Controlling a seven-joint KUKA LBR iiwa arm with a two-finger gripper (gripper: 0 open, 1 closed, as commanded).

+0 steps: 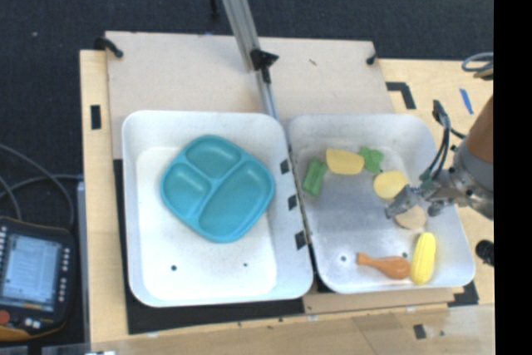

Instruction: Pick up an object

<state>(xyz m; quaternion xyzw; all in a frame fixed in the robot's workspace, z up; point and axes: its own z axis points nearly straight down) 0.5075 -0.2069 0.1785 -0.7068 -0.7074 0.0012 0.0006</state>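
Grey arm's jaws [413, 204] over tan piece [410, 218] in right bin [349, 129] | opening: cannot tell

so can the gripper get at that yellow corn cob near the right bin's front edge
Probably yes. The yellow corn cob lies uncovered on the floor of the right white bin, just in front of the gripper. An orange toy piece lies close beside it, which could crowd one finger.

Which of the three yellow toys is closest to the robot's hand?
The round yellow one in the middle of the right bin, just left of the hand. The others lie farther off.
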